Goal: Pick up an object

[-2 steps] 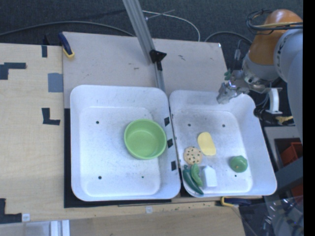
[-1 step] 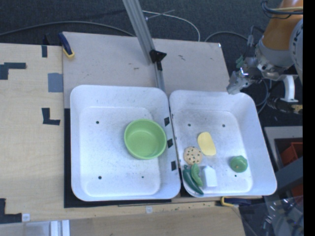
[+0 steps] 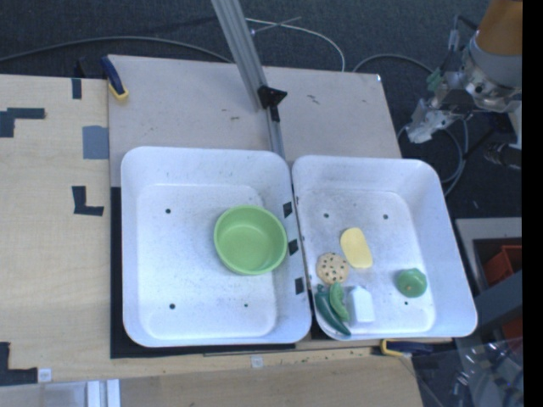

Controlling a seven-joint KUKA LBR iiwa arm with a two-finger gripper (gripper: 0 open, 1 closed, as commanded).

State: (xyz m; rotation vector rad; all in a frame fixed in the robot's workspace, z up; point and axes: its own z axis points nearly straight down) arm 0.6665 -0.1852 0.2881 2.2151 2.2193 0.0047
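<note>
The right bin (image 3: 424,181) holds several small items near its front. A yellow oval piece (image 3: 356,248) lies beside a round speckled cookie (image 3: 332,268). A small green ball (image 3: 411,282) sits toward the right wall. In the front left corner, a dark green pod-shaped item (image 3: 337,303) lies next to a white block (image 3: 362,303). A light green bowl (image 3: 250,240) stands upright in the left bin (image 3: 153,176). My gripper (image 3: 427,124) hangs beyond the right bin's far right corner, outside both bins and well away from every item.
A slanted metal pole (image 3: 242,41) rises from a clamp at the bins' far edge between them. Cables (image 3: 322,41) lie on the dark floor behind the bench. A blue and yellow clamp (image 3: 114,79) sits at the bench's far left.
</note>
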